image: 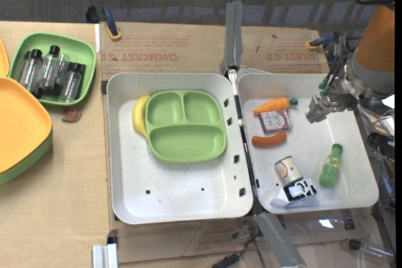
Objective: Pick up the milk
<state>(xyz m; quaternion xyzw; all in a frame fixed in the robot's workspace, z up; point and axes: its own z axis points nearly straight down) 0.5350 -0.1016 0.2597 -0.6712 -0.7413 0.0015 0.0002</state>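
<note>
The milk (299,191) is a small white carton with black patches. It lies on its side near the front edge of the right bin (361,154), just below a white can with an orange label (286,169). My gripper (316,111) hangs over the back right part of that bin, well above and behind the milk and apart from it. Nothing shows held in it. The grey arm with its orange band (379,41) comes in from the right.
The right bin also holds a carrot (274,105), a small pink packet (275,120), a sausage (269,140) and a green bottle (330,166). A green divided plate (185,124) and a yellow item (139,115) lie in the left bin (182,198). Far left stand a green tray of vials (54,68) and orange plates (22,132).
</note>
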